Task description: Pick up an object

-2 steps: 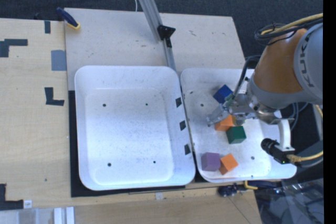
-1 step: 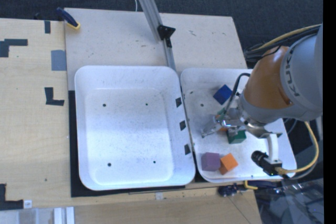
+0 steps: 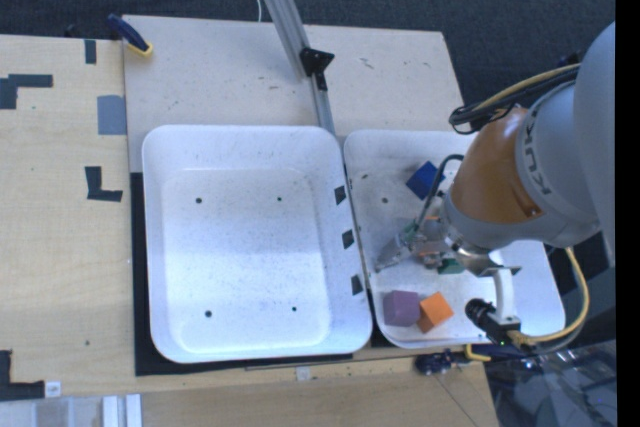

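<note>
The right bin (image 3: 375,155) holds a blue block (image 3: 423,178) near its back, and a purple cube (image 3: 402,307) beside an orange cube (image 3: 435,311) at its front. My gripper (image 3: 424,243) is low in the middle of this bin, between the blue block and the two cubes. Something small and green (image 3: 449,266) shows just under the wrist, mostly hidden. A thin grey piece (image 3: 392,257) lies to the gripper's left. The grey arm with its orange band (image 3: 490,180) covers the right half of the bin.
The left bin (image 3: 240,245) stands against the right one. A metal rail (image 3: 285,5) slants down from the top to the bins' shared back corner. Cables (image 3: 520,335) run along the right bin's front right corner.
</note>
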Robot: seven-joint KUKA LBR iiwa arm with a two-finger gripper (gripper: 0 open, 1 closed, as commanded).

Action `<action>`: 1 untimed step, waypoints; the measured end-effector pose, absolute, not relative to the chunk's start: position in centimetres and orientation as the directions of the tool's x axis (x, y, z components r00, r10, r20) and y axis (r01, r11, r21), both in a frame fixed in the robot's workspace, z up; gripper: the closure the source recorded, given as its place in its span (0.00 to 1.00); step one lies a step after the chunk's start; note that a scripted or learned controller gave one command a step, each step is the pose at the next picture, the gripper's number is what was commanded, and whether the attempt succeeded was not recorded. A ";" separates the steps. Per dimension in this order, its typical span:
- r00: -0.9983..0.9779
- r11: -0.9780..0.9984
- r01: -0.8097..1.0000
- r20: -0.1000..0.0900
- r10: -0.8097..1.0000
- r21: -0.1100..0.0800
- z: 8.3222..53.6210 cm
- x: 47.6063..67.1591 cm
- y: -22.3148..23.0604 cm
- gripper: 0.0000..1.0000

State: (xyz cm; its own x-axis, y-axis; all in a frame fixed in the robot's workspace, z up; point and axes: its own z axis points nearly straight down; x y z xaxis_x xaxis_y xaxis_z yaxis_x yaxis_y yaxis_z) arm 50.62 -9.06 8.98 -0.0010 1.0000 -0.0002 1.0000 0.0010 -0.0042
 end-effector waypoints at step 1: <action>-0.003 0.003 1.000 0.002 1.000 -0.005 10.1 50.6 -8.9 1.00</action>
State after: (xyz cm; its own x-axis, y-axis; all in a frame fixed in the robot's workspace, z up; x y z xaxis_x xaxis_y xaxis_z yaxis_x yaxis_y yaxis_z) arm 50.62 -8.94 10.08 -0.0029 1.0000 0.0021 1.0000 0.0029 -0.0052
